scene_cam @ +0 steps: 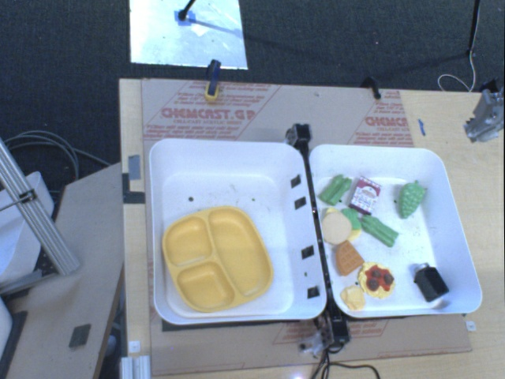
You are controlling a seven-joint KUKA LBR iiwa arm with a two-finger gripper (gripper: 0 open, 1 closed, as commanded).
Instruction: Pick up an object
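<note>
The right bin [454, 212] holds several toy foods. Among them are a green pod [335, 189], a red and white packet [364, 195], a green bumpy fruit [410, 199], a green stick [379, 230] and a cream disc [336, 227]. Nearer the front lie an orange wedge [348, 257], a yellow round with red spots [377, 280], a small yellow piece [353, 297] and a black block [430, 283]. My gripper [485, 117] is a grey metal shape at the right edge, beyond the bin's far right corner and away from every object.
The left bin [181, 164] holds a yellow divided tray [216, 256]. A black hinged divider [309, 219] joins the two bins. A yellow clamp [212, 81] and a black clip [371, 88] sit on the bench's back edge. A metal frame [35, 212] stands at the left.
</note>
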